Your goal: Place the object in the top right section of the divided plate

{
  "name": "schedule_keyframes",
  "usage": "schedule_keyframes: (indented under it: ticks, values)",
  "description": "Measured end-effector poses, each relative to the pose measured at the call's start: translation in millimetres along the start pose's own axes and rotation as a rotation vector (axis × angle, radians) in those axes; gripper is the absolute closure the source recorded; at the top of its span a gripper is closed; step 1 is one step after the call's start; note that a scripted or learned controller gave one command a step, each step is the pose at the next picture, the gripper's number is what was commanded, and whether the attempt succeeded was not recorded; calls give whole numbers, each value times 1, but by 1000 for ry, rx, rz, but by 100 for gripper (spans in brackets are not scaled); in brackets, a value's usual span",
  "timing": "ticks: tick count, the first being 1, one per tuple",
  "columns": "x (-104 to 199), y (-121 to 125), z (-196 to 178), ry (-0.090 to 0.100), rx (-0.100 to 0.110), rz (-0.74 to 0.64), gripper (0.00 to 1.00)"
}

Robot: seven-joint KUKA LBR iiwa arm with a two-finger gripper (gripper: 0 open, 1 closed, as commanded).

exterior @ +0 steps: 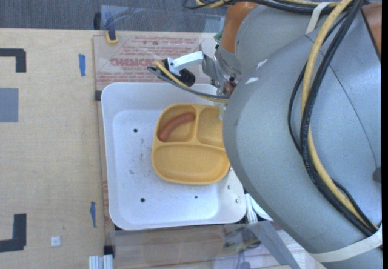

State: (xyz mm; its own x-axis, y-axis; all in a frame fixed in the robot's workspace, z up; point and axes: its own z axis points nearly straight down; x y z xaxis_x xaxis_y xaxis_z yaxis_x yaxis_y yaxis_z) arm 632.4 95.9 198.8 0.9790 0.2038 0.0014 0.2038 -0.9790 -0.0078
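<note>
Lying in the divided plate's (188, 168) top-left section: a sausage (176, 125).

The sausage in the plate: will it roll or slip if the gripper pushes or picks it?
The sausage is a smooth round cylinder, so a sideways push would probably roll it. It lies in the top left section of the yellow plate, whose ridges should stop it. Its glossy skin suggests it could slip from the fingers.
</note>
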Motion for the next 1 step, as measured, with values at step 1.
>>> schedule_keyframes:
  ticks: [1]
  values:
    - [0,-3,-4,-3,7,4,100]
